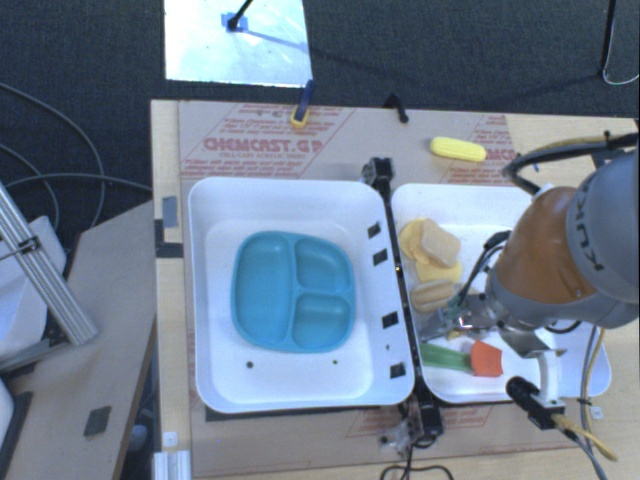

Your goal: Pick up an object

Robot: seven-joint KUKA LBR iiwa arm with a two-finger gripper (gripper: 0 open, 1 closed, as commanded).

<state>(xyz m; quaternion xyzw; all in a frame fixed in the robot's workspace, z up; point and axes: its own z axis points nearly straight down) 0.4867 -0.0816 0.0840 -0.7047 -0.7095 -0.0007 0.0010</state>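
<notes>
Camera view looks down on my two white bins side by side on the tabletop point(250, 133); the left bin point(215, 268) holds a blue divided tray point(293, 291), and the right bin point(480, 200) holds the loose pieces I could take. My arm point(560, 253) reaches in from the right of the frame, its orange band low over the right bin; my pincer point(462, 318) sits down among the objects at the centre right, and I cannot tell how it stands, since my own wrist covers it.

Candidates lie close together: pale yellow blocks point(430, 243) at the upper left of the right bin, a tan piece point(432, 293) just below them, a green stick point(445, 356) and an orange block point(487, 359) along the bin's lower edge. A yellow item point(458, 149) lies outside the bins, near the upper right of the frame.

To do this step well, I judge that I should commit to one piece, not a cluster; the tan piece looks nearest my tip, yet it touches the yellow blocks, so a skewed descent may only shove them. I should centre over it, come straight down, close fully, then lift slowly and check that something comes up.
</notes>
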